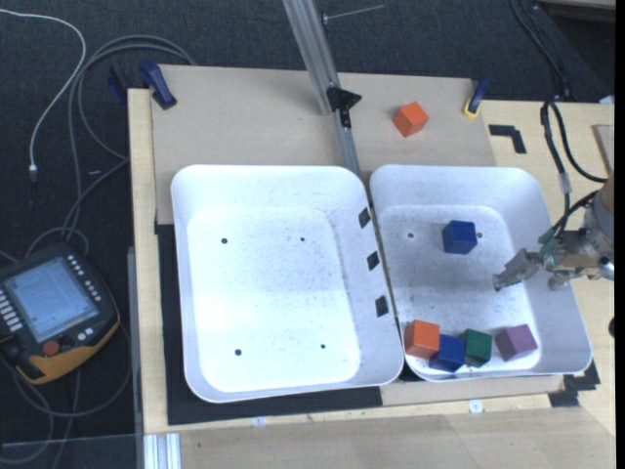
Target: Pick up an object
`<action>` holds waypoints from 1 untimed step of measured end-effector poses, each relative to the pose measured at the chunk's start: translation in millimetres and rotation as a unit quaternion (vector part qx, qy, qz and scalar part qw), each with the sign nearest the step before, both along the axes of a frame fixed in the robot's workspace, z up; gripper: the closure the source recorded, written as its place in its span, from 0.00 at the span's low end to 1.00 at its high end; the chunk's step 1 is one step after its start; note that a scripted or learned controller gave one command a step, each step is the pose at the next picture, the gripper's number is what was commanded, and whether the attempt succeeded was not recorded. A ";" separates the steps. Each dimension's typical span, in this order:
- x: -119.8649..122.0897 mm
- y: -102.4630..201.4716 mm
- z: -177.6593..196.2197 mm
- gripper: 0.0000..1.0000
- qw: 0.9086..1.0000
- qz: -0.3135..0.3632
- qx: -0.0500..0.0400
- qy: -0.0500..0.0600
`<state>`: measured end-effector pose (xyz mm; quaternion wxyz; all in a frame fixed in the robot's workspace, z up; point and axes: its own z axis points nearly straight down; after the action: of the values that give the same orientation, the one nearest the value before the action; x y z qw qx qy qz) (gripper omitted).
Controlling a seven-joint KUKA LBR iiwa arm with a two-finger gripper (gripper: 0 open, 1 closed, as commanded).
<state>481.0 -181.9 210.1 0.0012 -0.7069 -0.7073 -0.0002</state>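
**A:** Where does the arm sit?

**B:** It enters from the right edge of the frame, low over the right-hand shallow white plastic bin [547, 198]. The end effector [508, 277] reaches leftward and slightly down the frame, its grey tip over the bin's speckled floor at middle right. Whether its tips are apart or together cannot be told; the metal parts blur into one shape. Nothing is seen clamped in it.

**A:** And the objects for picking?

**B:** A dark blue cube [459, 236] stands alone in the upper middle of the right bin, up and to the left of the end effector and apart from it. Its faces sit roughly square to the frame; being a cube, it has no clear long axis. Along the bin's lower rim four blocks lie in a row: an orange cube [422, 338], a blue block [449, 352] just beside it, a green cube [478, 346], then a purple cube [516, 340] turned a little.

**A:** Anything else?

**B:** The left-hand shallow white bin [195, 203] adjoins the right one. A second orange cube [411, 118] rests on the tan tabletop [244, 115] above the bins, in the upper middle. A silver metal rail [308, 37] slants down from the top. A handheld control pendant with a screen [49, 311] lies on the dark floor at lower left.
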 end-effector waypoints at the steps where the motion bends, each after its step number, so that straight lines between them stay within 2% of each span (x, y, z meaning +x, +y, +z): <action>1: 48.4 16.6 -55.4 0.00 1.000 0.002 0.000 0.000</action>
<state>529.4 -165.2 154.7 0.0008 -0.7057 -0.7085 0.0000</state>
